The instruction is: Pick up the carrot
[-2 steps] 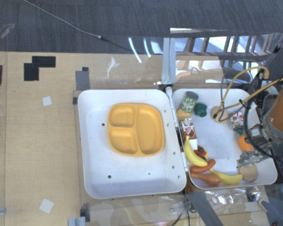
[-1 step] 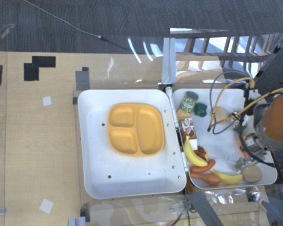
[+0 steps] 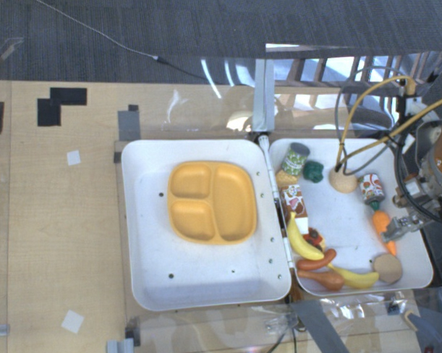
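Small orange tapered carrot [image 3: 383, 226] lies in right shallow white bin [image 3: 353, 218], near its right wall, beside a red-labelled can [image 3: 371, 189]. Metal pincer [image 3: 401, 228] sits just right of the carrot; cannot tell its state. Yellow sectioned plate [image 3: 211, 201] occupies left white bin [image 3: 203, 281].

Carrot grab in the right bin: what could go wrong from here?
1. The carrot lies close to the right bin wall, under the hand; a finger may strike the rim.
2. A small can sits just above the carrot and a tan round item below it; either could get nudged or grabbed instead.
3. Yellow cables hang over the bin and may snag.
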You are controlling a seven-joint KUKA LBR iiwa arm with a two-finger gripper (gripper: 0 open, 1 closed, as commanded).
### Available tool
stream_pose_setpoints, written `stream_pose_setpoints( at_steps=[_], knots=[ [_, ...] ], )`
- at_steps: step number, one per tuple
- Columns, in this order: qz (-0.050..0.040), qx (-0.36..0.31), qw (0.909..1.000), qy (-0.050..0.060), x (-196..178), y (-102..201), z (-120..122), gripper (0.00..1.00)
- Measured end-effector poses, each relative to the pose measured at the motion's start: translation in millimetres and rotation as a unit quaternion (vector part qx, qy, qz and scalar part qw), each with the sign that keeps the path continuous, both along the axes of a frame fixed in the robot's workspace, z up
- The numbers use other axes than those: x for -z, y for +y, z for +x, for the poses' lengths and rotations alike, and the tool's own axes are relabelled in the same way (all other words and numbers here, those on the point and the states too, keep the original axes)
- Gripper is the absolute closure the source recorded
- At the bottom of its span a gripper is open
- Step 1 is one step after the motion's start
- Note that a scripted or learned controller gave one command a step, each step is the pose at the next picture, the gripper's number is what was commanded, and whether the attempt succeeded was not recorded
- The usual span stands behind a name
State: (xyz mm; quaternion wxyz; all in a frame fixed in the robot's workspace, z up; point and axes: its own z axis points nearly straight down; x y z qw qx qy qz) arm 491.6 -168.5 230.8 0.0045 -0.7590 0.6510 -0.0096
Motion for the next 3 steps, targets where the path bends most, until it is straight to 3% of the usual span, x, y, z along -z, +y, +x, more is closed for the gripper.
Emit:
stream_pose_setpoints(
  at_steps=[1, 2, 3],
  knots=[
    [-0.0003, -0.080, 0.9968, 0.004, 141, -14, 11, 1.00],
    [-0.0020, -0.188, 0.9822, 0.003, -6, -14, 45, 1.00],
    [-0.0028, -0.364, 0.9313, 0.007, 142, -6, 44, 1.00]
  ],
)
